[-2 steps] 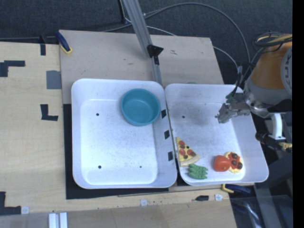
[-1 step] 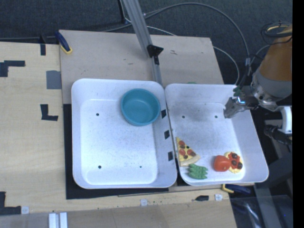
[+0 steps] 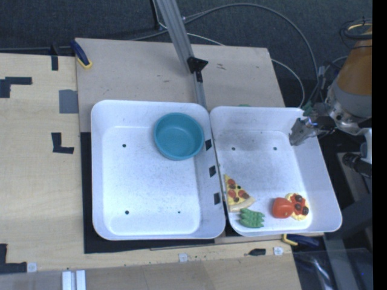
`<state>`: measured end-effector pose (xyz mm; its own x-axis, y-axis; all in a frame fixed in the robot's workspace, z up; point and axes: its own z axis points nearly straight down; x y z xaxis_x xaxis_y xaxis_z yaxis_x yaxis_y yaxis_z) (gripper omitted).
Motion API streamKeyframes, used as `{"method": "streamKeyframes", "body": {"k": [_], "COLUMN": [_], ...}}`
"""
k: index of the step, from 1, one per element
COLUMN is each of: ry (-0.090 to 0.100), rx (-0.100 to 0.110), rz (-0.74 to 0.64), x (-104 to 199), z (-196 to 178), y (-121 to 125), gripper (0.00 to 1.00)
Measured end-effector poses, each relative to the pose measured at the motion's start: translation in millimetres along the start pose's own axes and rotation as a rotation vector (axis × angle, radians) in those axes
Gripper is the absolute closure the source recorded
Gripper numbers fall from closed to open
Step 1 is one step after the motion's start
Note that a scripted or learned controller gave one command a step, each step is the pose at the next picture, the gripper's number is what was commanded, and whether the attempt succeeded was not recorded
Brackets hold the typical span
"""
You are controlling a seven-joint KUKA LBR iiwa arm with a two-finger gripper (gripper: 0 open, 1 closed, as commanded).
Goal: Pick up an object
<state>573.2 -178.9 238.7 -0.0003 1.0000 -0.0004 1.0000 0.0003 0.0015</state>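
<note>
Above the right white plastic bin's (image 3: 320,180) far right rim hangs the grey pincer (image 3: 299,133), seemingly empty; its opening is unclear. Toy pizza slice (image 3: 237,193), green leafy piece (image 3: 252,218) and red-yellow piece (image 3: 289,206) lie along the near wall, awaiting picking. A blue bowl (image 3: 178,136) sits in the left bin (image 3: 121,186).

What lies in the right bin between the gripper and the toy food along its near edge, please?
In the camera view, only bare speckled floor of the right bin separates the gripper from the pizza slice, green piece and red-and-yellow piece.
</note>
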Motion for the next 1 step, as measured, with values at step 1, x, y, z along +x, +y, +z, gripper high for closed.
{"method": "streamKeyframes", "body": {"k": [1], "ry": [0.001], "rx": [0.002], "rz": [-0.003], "x": [43.3], "z": [7.8], "y": [13.5], "gripper": [1.00]}}
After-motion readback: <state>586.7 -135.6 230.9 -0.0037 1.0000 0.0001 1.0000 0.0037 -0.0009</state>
